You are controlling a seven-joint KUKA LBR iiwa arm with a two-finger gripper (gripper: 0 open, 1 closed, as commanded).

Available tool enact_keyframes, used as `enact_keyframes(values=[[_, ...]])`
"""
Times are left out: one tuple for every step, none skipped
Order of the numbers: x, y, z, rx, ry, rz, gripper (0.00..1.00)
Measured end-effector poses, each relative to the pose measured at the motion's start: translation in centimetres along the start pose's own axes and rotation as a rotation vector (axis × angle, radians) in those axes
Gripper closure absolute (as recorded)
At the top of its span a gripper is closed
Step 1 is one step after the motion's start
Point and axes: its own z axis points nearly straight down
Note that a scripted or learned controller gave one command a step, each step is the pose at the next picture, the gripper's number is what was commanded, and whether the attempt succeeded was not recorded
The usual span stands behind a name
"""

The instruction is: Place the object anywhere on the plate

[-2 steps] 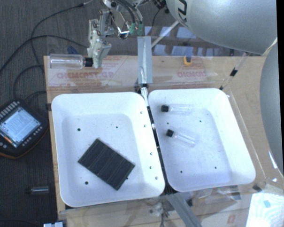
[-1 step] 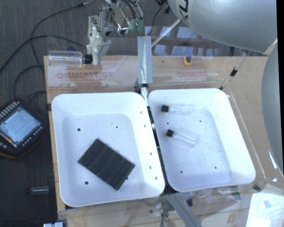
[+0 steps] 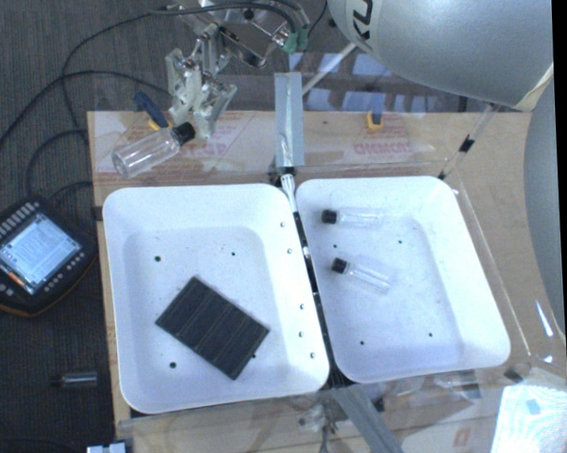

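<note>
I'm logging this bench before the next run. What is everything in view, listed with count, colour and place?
Bins: two, white, side by side; left bin, right bin.
Plate: one, dark grey, ridged, in the left bin.
Vials: two, clear with black caps, in the right bin; upper vial, lower vial.
Third vial: one, clear, at the claw's tip behind the left bin.
Pendant: one, dark, left of the bench.
Arm: grey, top right.
Claw: metallic, behind the left bin.

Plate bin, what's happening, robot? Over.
Gripper above the bench behind the bins, gripping a clear vial. Dark plate in left bin, bare. Two vials in right bin.
</note>
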Motion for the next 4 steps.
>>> enact_keyframes(values=[[-0.1, 0.1, -1.1, -0.002, -0.007, 0.001, 1.0], [-0.3, 0.2, -2.1, -0.005, -0.014, 0.001, 1.0], [-0.5, 0.3, -3.1, -0.008, -0.022, 0.001, 1.0], [-0.6, 0.4, -4.2, -0.01, -0.029, 0.0, 1.0]])
